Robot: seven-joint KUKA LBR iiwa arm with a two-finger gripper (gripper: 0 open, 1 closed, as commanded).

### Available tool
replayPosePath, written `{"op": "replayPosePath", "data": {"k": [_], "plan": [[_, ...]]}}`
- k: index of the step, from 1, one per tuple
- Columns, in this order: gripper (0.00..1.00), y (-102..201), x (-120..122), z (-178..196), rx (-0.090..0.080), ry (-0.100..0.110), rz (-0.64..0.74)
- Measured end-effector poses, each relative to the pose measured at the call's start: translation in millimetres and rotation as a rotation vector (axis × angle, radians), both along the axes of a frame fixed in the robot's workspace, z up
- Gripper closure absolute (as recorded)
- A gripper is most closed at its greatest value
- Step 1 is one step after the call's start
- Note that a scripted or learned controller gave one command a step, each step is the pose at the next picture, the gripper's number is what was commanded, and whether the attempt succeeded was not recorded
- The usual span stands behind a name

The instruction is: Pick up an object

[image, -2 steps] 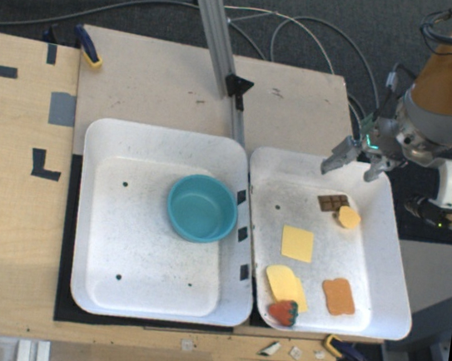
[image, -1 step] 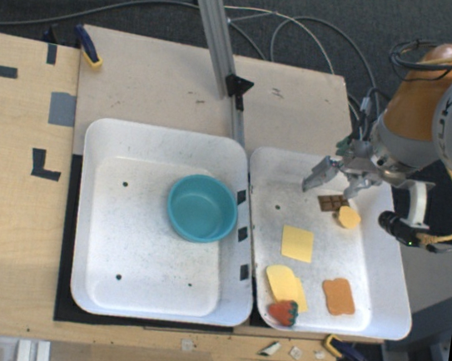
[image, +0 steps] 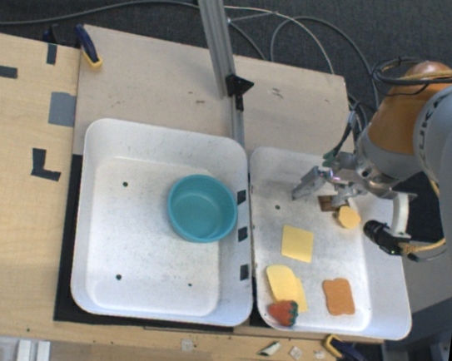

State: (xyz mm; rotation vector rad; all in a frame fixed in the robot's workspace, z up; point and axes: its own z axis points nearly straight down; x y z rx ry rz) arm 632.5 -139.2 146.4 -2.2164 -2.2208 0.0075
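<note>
End effector (image: 316,189) hovering spread over the right bin (image: 373,324), gripping nothing, small yellow piece (image: 348,217) lying just beside it, teal bowl (image: 202,207) sitting in left bin (image: 105,199)

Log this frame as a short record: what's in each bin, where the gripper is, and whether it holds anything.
left bin: teal bowl
right bin: yellow square, yellow wedge, red piece, orange slab, small yellow round piece, small brown piece
gripper: over the far end of the right bin, beside the brown piece
held: nothing visible between the fingers
arm: enters from the right
</note>
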Motion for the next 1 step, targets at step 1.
{"op": "replayPosePath", "data": {"k": [1], "plan": [[0.0,1.2,-2.0,-54.6,0.001,0.001,0.0]]}}
